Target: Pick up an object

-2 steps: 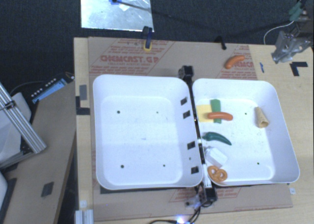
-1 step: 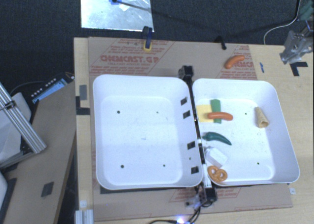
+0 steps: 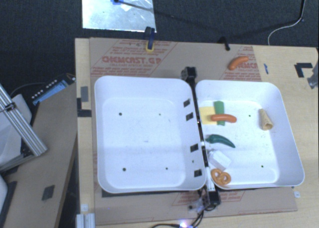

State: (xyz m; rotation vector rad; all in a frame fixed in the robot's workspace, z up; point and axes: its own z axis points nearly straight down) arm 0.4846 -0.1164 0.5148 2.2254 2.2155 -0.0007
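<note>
The right bin holds several small items. An orange-red sausage lies across a yellow tile and a green block near the bin's left wall. Below them lie a dark green pepper, a white block and a brown pretzel. A beige cone-shaped piece rests toward the right side. A small grey tip of my gripper pokes in at the right edge, beyond the bin's far right corner and apart from every item.
The left bin sits beside the right one, joined by a black clipped divider. A second orange sausage lies on the cardboard behind the right bin. A foil sheet lies on the dark floor beyond the bench.
</note>
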